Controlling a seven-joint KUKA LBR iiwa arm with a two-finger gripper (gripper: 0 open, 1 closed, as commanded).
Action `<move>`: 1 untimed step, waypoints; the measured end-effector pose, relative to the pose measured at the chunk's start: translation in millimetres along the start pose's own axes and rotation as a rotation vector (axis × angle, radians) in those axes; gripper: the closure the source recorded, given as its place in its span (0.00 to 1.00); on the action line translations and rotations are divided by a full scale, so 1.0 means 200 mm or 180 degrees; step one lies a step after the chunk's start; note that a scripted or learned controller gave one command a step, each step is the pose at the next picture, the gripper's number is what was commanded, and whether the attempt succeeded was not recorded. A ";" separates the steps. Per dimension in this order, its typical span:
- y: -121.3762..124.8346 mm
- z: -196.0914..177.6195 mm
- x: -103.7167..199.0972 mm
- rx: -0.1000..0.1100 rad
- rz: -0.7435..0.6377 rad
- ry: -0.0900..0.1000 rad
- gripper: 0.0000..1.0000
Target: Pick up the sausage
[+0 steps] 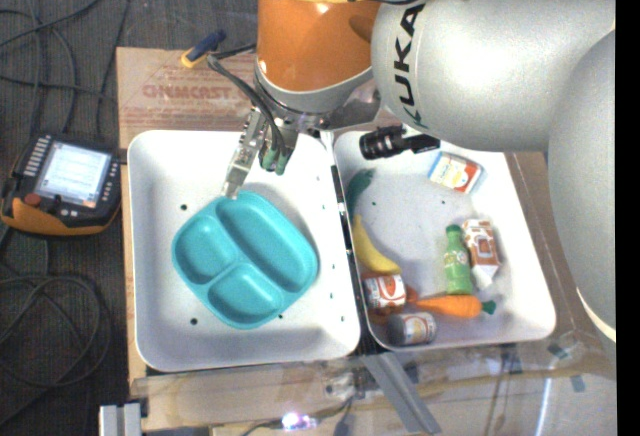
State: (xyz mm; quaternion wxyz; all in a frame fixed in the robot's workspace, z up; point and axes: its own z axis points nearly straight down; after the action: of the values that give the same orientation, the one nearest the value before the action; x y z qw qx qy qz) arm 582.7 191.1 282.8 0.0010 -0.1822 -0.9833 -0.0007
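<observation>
Two white bins sit side by side on the table. Your gripper (254,174) hangs over the far edge of the left bin (150,324). Its fingers (238,169) are apart with nothing between them, and one tip is close to the far corner of a teal plate (245,259).

The sausage is not in that bin. The likeliest match is a short, dark brownish cylinder (412,327) at the near edge of the right bin (525,224). It is small here, so you cannot be sure of it.

It lies in a crowd. A red and white can (385,292) is just beside it on the far side, and a carrot (450,306) is just beside it towards the right edge. A banana (368,246) lies along the left wall, and a green bottle (457,262) stands beyond the carrot.

- To do this step well, you probably need to carry the gripper across the wall between the bins before you lower it.
- Centre it over the cylinder.
- Turn the fingers so they close across its short width.
- Bring them down into the gaps beside it, not onto the can or the carrot.
- The near wall is close, so a finger could catch it.
</observation>
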 end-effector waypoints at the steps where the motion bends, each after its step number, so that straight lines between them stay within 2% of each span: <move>1: 0.20 0.23 0.10 -0.0005 -0.1911 -0.0002 1.00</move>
State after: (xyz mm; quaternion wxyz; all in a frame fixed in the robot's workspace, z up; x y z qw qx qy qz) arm 578.9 234.6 237.3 0.0003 0.1167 -0.9932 -0.0017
